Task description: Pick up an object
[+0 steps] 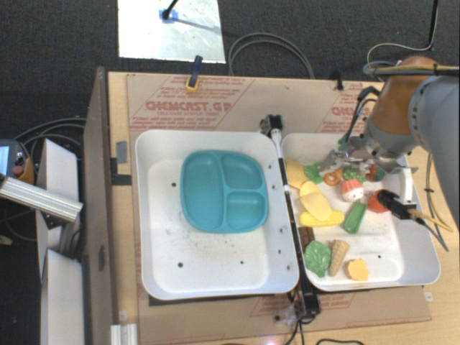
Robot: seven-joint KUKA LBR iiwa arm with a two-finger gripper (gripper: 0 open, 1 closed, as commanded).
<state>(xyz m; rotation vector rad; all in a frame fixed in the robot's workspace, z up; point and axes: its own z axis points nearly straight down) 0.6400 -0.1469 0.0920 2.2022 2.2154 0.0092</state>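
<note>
One orange slice nearest, two white bins, one teal plate (tool grip state unclear).

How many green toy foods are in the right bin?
4. One green piece lies near the bin's top left, one beside the arm, a long one mid-bin, a leafy one bottom left. The arm may hide others.

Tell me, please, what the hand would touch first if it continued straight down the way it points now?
Probably the small toys under it: the hand points down into the right bin, over the orange piece and the red-and-white toy. Which comes first is unclear, since depth is hard to judge.
</note>
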